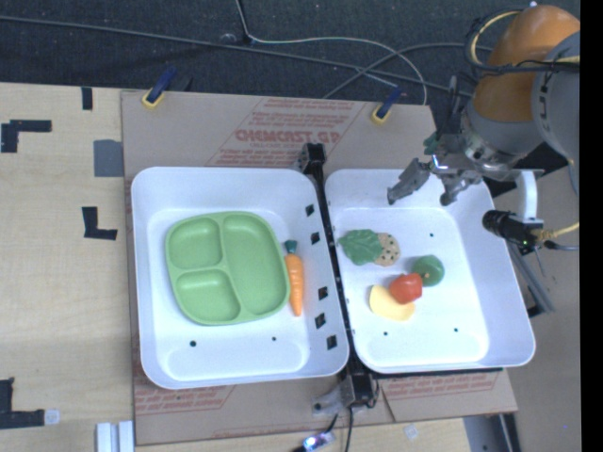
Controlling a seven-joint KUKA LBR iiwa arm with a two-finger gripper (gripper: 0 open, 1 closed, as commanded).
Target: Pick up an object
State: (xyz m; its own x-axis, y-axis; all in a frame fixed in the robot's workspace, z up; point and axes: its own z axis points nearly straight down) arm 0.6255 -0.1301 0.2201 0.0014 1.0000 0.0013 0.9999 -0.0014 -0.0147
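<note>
The gripper (431, 184) hangs open and holds nothing, over the top of the right bin (490, 332). The toy tomato (407, 288) (one easy pick) sits lower, mid-bin, well apart.

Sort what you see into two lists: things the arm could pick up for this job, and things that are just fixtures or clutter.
Could be picked up:
carrot
green leafy piece
cookie
tomato
yellow piece
green round piece
gripper, open above the right bin

Just lying about:
green divided plate
left bin
cardboard sheet
clamps
cables
</note>
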